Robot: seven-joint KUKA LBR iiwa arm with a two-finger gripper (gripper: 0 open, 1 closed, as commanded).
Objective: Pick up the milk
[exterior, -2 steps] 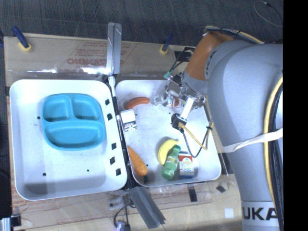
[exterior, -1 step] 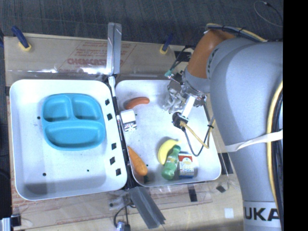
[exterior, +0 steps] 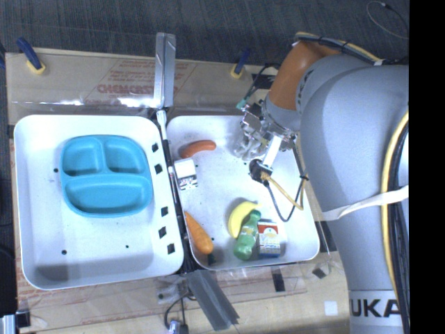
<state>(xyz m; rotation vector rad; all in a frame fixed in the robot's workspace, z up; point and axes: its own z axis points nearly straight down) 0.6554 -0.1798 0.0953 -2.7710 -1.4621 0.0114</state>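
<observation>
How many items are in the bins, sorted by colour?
Blue: 1, divided plate
Orange: 2, sausage, carrot
White: 1, small carton
Yellow: 1, banana
Green: 1, bottle
Red and white: 1, milk
Total: 7

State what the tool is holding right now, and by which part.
Nothing is visibly held. The tool sits over the right bin's upper part, apart from the milk lying by the bin's left wall.

On my own grey arm (exterior: pixel 368 256), low at the near right, I read the white letters "UKA", cut off at the edge, while the red print on the clear sheet (exterior: pixel 125 78) beyond the bins is too faint to read.
</observation>
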